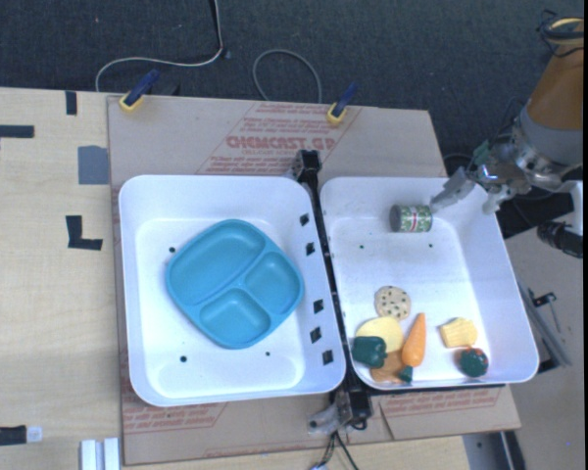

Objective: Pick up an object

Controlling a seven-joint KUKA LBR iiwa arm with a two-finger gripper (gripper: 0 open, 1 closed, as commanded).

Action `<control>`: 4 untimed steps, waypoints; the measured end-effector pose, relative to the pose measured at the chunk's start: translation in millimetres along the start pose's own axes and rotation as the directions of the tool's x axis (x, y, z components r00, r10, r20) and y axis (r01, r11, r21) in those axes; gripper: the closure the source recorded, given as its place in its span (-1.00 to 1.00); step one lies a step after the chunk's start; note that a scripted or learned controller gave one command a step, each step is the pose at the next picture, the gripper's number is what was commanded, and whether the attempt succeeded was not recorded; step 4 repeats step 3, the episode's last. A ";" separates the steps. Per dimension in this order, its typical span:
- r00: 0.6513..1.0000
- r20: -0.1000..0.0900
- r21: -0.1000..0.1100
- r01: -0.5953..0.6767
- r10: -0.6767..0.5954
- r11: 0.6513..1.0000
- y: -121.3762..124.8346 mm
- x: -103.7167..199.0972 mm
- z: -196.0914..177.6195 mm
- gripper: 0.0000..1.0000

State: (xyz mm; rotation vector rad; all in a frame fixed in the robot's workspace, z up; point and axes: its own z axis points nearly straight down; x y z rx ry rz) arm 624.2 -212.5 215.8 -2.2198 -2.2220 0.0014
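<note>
Your gripper (467,186) hangs at the right bin's (500,262) 2 o'clock rim, fingers spread, gripping nothing. You'll see the small can (411,218) lying on its side at 8 o'clock from it, just beside the fingertips. Cookie (393,302), carrot (414,339) and other toy food cluster at 6 o'clock. The left bin (137,262) holds 1 blue tray (235,282).

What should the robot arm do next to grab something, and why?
Probably reach a little further left and lower the pincer over the small can. The can lies on its side, alone near the far wall of the right bin, just beside the pincer, while the other toys sit crowded at the near end.
</note>
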 end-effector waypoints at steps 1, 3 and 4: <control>1.000 0.006 -0.012 0.000 0.000 1.000 43.9 42.4 115.2 -1.00; 1.000 -0.002 -0.002 0.007 -0.007 1.000 40.5 119.6 83.4 1.00; 1.000 -0.002 -0.002 0.007 -0.007 1.000 40.5 119.6 83.4 1.00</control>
